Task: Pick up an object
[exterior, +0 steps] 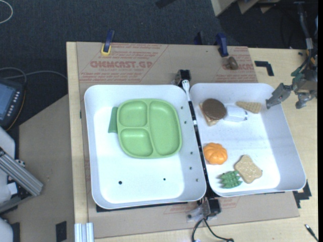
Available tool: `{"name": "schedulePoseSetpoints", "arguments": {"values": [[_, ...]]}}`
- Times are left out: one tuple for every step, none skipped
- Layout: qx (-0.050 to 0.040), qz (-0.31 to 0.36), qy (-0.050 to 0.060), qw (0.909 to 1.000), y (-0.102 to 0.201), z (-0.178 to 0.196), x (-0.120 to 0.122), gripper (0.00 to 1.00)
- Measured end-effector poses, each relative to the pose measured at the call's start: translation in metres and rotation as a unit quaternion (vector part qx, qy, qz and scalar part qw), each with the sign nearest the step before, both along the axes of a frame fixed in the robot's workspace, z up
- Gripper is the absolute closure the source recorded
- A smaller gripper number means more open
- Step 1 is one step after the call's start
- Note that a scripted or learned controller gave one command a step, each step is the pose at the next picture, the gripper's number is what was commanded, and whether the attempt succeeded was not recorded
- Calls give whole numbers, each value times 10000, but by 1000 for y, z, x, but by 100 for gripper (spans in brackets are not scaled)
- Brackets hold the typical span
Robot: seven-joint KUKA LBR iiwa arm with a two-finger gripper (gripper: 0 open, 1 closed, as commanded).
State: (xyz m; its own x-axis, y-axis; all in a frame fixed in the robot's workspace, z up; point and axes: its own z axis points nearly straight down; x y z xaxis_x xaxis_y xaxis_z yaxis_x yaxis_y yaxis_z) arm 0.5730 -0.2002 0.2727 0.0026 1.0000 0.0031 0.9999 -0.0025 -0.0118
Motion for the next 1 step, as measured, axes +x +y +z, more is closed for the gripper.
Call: {"name": "schedulePoseSetpoints", "arguments": {"values": [[-14, 14, -55, 10000, 0, 6, 2, 0]]}}
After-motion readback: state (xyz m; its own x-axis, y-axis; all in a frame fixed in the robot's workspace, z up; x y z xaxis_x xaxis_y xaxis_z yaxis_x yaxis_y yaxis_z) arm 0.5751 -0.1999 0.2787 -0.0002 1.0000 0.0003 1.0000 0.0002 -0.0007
